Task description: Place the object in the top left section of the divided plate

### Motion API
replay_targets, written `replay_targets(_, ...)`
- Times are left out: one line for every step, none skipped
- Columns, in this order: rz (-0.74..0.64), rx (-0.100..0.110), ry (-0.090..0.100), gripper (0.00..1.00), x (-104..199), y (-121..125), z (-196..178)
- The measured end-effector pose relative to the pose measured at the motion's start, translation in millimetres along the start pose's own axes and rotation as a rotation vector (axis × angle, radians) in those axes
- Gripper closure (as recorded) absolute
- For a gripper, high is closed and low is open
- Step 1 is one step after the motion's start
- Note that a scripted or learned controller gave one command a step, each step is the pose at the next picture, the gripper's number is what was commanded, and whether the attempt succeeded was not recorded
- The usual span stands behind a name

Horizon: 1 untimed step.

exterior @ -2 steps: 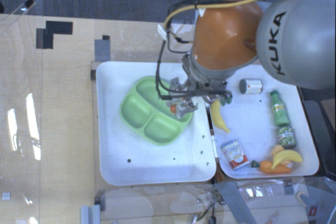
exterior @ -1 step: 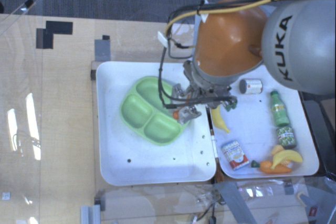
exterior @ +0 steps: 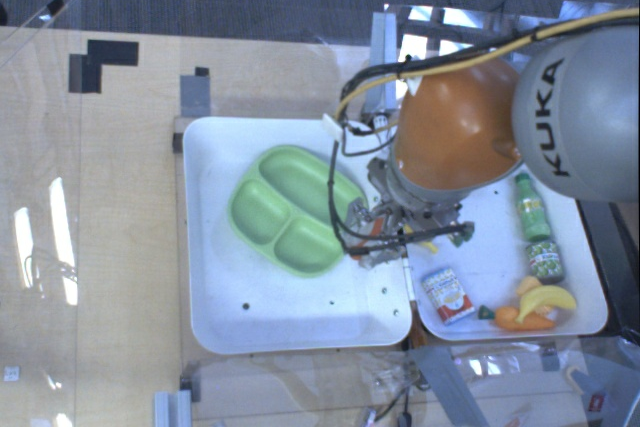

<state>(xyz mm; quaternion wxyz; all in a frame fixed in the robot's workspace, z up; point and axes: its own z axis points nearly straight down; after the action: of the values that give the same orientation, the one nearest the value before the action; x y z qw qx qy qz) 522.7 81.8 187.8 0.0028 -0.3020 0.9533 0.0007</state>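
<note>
A green divided plate (exterior: 288, 208) with three sections lies tilted in the left white bin (exterior: 230, 315). My gripper (exterior: 373, 237) hangs at the plate's right edge, over the border between the two bins, mostly hidden under the orange wrist band (exterior: 450, 130). Small reddish and yellow bits show at the gripper, but I cannot tell what they are. All three plate sections look bare.
The right bin (exterior: 590, 315) holds a green bottle (exterior: 531, 207), a green-topped can (exterior: 545, 261), a banana (exterior: 545, 298), an orange piece (exterior: 520, 319) and a small carton (exterior: 447, 293). Black cables (exterior: 335, 185) loop from the wrist over the plate's right side.
</note>
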Motion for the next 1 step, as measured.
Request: replay_targets(-0.115, 0.000, -0.003, 1.00, -66.2, -18.7, -12.6)
